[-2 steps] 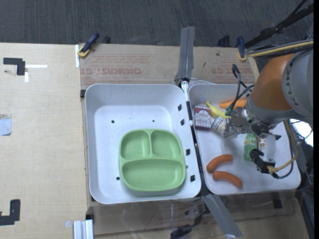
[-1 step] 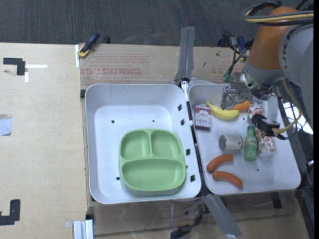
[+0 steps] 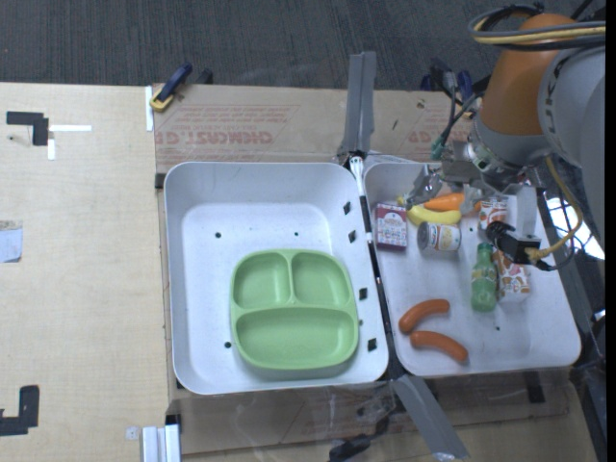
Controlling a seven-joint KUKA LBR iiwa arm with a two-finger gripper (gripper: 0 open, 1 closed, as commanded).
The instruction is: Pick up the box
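The box (image 3: 391,226), small and red with a white label, stands in the right bin (image 3: 539,349) against its left wall. My gripper (image 3: 424,187) hangs over the bin's far end, up and to the right of the box and apart from it. It is just above a yellow banana (image 3: 432,217) and an orange carrot (image 3: 446,202). Nothing shows between its tips.
Right of the box lie a small can (image 3: 441,238), a green bottle (image 3: 483,280) and a red-and-white carton (image 3: 515,278). Two sausages (image 3: 424,314) (image 3: 441,346) lie nearer the front. The left bin (image 3: 192,258) holds a green divided plate (image 3: 294,309).
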